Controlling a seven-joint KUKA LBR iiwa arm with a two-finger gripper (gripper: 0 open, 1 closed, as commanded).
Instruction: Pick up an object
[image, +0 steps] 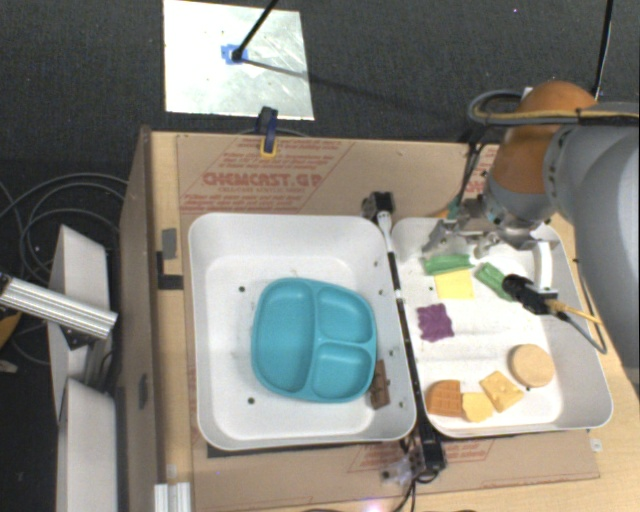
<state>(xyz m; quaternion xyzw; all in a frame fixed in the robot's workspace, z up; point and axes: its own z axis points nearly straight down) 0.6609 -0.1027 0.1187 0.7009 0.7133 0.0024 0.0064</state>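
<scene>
— Where's the gripper (462, 232)?
— Low over the flat green block (446, 264), at the right white bin's (585, 385) far end.
— Clamped on it?
— Cannot tell; the yellow square (454, 287) lies just beside the block.

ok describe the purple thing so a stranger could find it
Look in the right bin, on its left side near the divider. The purple piece lies just below the yellow square; it is the sole purple item there, with ragged edges.
</scene>
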